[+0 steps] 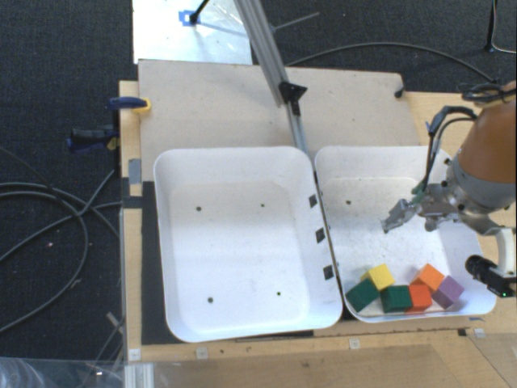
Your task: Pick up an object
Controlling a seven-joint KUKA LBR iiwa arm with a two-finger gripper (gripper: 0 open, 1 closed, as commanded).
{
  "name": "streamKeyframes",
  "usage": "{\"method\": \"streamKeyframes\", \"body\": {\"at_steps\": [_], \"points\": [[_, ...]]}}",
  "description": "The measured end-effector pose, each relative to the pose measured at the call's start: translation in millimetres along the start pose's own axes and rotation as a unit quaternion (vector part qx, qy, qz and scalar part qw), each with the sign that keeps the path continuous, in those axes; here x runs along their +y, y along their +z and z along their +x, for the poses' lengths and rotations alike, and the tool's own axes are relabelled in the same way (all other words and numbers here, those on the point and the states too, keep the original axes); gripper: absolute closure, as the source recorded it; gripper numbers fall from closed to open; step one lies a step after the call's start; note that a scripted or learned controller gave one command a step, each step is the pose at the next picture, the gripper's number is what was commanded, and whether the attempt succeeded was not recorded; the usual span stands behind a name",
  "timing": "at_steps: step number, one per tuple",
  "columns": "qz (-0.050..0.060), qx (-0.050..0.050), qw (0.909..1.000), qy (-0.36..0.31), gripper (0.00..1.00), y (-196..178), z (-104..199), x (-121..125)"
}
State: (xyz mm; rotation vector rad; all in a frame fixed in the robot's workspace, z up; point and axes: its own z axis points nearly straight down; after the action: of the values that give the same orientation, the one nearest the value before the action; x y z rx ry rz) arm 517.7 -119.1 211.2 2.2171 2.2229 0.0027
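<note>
Several small blocks lie bunched along the near edge of the right bin (363, 164): a yellow block (377, 278), a dark green block (363, 296), a green block (396, 299), an orange block (430, 276), a red block (419, 297) and a purple block (449, 291). My gripper (410, 221) hangs over the middle of that bin, behind the blocks and apart from them. Its fingers (393, 217) are spread open with nothing between them.
The left bin (174, 217) stands beside the right one, with black clips along the shared wall. A slanted metal pole (271, 51) crosses above the bench from the back. The arm's orange band (491, 140) sits at the right edge.
</note>
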Motion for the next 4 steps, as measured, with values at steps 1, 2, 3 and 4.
{"method": "streamKeyframes", "body": {"at_steps": [1, 2, 3, 4], "points": [[-0.003, -0.002, 1.0, 0.002, 0.0, -53, -50, 5], [0.005, 0.002, 1.0, 0.0, 0.0, 99, 5, -15], [0.001, 0.001, 1.0, 0.001, 0.0, 121, -1, -33], [-0.004, -0.001, 1.0, 0.001, 0.0, 120, -34, -31]]}}
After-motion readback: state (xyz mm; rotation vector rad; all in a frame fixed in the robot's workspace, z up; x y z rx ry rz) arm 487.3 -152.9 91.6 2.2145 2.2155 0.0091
